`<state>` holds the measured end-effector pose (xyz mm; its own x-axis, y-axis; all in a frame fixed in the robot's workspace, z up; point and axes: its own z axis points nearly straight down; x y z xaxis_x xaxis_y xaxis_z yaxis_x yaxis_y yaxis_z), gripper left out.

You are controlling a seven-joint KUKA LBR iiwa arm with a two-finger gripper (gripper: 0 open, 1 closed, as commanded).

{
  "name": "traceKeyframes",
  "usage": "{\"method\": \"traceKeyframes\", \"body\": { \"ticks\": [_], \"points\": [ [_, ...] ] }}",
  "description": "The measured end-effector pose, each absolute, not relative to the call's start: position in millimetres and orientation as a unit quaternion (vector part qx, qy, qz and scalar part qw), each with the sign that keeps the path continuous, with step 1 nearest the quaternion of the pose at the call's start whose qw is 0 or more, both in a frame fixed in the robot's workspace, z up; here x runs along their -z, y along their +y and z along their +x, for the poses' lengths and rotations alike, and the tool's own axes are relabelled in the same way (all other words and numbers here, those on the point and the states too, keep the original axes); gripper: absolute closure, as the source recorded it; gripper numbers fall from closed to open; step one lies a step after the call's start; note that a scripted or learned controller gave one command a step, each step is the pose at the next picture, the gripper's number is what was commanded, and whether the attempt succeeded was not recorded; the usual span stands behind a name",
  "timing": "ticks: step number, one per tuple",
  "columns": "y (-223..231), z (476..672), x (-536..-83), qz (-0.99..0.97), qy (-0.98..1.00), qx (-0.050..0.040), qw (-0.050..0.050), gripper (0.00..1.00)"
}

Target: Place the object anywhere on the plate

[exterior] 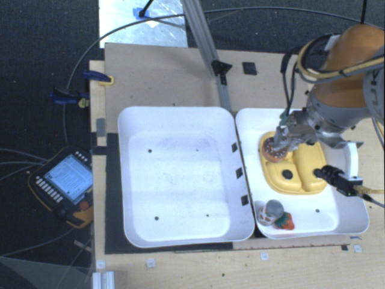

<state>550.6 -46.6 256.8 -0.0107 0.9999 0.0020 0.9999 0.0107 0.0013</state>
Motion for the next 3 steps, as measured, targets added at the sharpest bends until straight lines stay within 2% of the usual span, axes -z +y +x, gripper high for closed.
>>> {"method": "traceKeyframes", "body": {
  "ticks": [2, 3],
  "points": [
    [68.7, 575.2, -228.1, -0.703, -0.711, 0.0011, 0.001, 1.00],
    [132.0, 581.9, -229.6, -0.703, -0.711, 0.0020, 0.001, 1.00]
  ]
}}
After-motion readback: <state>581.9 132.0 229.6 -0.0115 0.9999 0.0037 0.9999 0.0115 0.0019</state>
